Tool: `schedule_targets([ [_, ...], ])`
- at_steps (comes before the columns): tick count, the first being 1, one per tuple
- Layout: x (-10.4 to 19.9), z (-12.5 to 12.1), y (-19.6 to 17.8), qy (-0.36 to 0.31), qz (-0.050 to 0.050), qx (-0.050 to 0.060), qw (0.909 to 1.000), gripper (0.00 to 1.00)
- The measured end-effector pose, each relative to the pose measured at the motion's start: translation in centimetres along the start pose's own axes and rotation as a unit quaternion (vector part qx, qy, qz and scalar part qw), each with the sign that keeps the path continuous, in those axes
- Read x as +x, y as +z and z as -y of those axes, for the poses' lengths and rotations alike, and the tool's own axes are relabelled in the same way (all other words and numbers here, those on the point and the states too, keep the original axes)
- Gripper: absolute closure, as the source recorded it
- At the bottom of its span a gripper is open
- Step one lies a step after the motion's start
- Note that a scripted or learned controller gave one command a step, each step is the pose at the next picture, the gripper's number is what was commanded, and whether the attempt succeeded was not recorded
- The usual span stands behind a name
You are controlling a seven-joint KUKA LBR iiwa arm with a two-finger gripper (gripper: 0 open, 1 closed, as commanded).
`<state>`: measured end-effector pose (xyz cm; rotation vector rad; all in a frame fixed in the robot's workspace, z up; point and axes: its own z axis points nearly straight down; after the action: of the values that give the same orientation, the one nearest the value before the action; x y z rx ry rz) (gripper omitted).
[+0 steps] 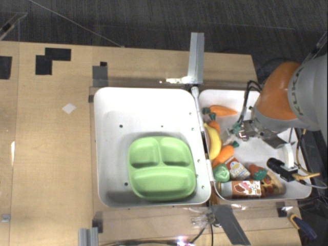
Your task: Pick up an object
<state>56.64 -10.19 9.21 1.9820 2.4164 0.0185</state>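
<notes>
The jaws [241,132] hang low in the right bin [302,191], beside a banana [214,142] and carrots [223,110]; whether they are apart, I cannot tell. A green divided plate [161,167] sits in the left bin [118,111].

Bright, even light falls from above on my worktop [51,152]. The white bins glare slightly, the left bin [110,111] nearly washed out. A soft shadow sits left of the green tray [161,167]. My arm [307,94] looks blurred at the right edge.

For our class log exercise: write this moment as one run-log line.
arm: over right bin | claw: low, beside banana and carrot | held: nothing seen | left bin: green tray
</notes>
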Motion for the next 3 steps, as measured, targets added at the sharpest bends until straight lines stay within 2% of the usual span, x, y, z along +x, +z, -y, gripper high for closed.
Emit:
schedule_targets([
  [1,1.4,3.5,-0.2,0.014,0.000,-0.002,0.9999,0.00],
  [3,1.9,6.7,-0.3,-0.062,0.002,-0.006,0.9980,0.00],
])
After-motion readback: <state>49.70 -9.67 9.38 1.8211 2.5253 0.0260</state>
